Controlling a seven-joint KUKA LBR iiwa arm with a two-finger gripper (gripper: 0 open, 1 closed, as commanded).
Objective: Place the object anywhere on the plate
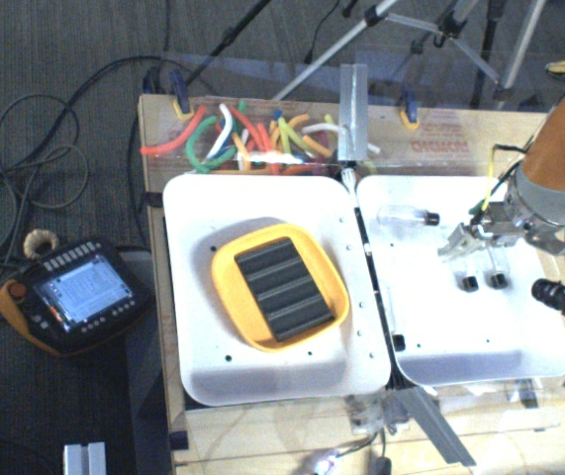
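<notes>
gripper (484,281), right of frame, over right bin (430,359): fingertips parted, holding nothing. yellow plate (225,283), left bin, carries dark ridged object (284,288). advice: confirm a grasp before any transfer.

From my remote station I see the arm (559,156) as a rounded orange band with a grey segment just below it at the wrist. Beneath that sits a cluster of pale metal brackets and plates forming the gripper (484,282) body, silver-grey with angular edges. Two slim, light-coloured fingers (470,265) run down from it, each ending in a small black tip. A yellow wire and a thin dark cable (495,181) run along the wrist near the brackets. A black cylindrical piece (551,296) juts out at the lower side of the assembly. I can read no markings or screws at this resolution.
</notes>
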